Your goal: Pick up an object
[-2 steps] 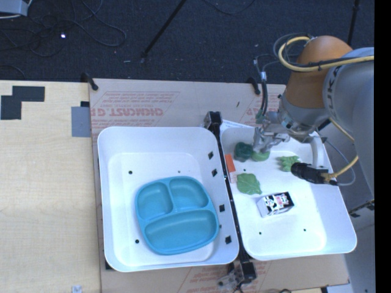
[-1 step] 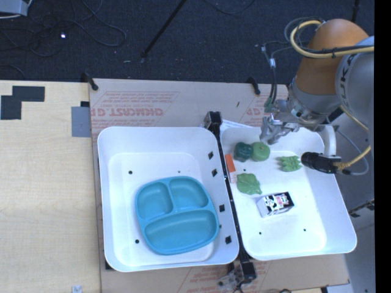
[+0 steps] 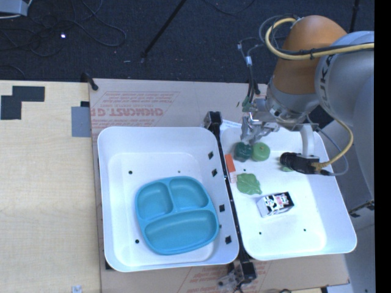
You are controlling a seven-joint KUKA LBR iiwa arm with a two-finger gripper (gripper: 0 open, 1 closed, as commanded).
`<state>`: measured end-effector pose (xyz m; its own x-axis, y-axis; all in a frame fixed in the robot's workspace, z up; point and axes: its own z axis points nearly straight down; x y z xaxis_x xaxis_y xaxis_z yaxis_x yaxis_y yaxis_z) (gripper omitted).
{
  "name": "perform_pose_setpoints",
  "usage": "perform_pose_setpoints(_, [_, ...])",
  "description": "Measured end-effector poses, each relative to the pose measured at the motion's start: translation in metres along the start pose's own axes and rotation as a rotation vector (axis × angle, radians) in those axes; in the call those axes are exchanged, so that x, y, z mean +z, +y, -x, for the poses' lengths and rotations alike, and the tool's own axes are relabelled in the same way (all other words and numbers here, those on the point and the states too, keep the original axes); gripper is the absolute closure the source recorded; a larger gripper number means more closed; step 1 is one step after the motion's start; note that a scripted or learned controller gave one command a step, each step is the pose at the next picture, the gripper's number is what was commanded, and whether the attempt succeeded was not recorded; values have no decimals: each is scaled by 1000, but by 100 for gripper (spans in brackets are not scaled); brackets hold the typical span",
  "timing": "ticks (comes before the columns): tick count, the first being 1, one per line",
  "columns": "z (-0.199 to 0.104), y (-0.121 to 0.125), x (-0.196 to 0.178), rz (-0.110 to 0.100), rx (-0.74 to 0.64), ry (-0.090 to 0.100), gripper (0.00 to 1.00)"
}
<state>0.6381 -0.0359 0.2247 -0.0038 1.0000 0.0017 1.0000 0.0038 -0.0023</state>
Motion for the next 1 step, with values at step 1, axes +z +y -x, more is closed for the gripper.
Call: perform_pose_setpoints(1, [-50, -14, -10, -2, -1, 0, 100])
